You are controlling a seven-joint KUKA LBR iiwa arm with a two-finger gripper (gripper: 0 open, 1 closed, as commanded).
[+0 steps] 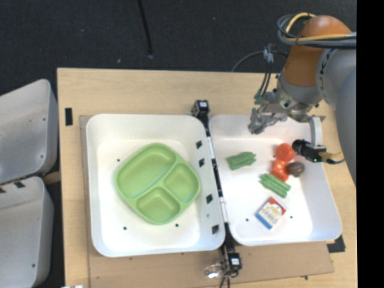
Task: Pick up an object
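Observation:
My gripper (258, 124) hangs over the back of the right bin (240, 191), above and to the right of a small green piece (241, 160). Nothing shows between its fingers. Further right lie an orange-red object (282, 159) and a dark brown round object (295, 169) beside it. A second green piece (275, 185) lies below them, and a small blue, white and red box (270, 212) sits near the bin's front.
The left bin (102, 221) holds a light green divided plate (158, 183). A black divider with clips (210, 173) runs between the bins. Grey chair-like shapes (24, 143) stand off the bench to the left. A cable (144, 23) crosses the dark floor behind.

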